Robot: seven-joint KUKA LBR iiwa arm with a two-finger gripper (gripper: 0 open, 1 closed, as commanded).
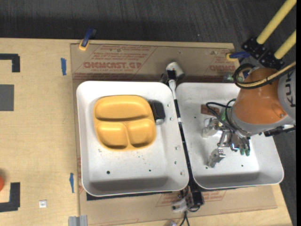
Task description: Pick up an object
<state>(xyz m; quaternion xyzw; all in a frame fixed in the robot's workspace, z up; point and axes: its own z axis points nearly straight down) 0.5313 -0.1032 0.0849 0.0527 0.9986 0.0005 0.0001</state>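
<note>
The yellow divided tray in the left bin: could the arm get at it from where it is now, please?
Probably yes: the yellow divided tray lies uncovered in the left bin, while the gripper hangs over the right bin; only the low rims lie between.

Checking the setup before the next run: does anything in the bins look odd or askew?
Nothing spilled or broken. The yellow tray sits slightly askew in the left bin, with a small dark object against its right edge.
</note>
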